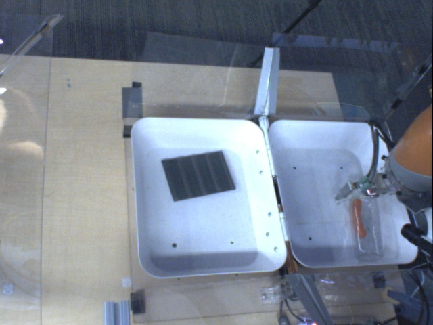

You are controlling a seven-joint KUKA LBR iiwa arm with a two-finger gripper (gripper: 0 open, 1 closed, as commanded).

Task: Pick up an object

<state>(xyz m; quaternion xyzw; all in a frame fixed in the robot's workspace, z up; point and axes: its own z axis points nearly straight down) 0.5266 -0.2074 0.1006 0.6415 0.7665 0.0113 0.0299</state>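
Observation:
A clear plastic tube with an orange piece inside (362,223) lies lengthwise near the right wall of the right bin (311,175). My gripper (362,189) is low in that bin, right at the tube's far end, and whether it touches the tube I cannot tell. The arm's orange band (414,146) shows at the right edge. In the left bin (203,239), a dark grey ribbed rectangular pad (198,175) lies flat, a little tilted.
Both white bins sit side by side on a pale wooden bench (74,181), joined along a metal divider (267,90). Black brackets (132,100) stand by the left bin's far corner. Cables and fittings (304,300) crowd the front edge.

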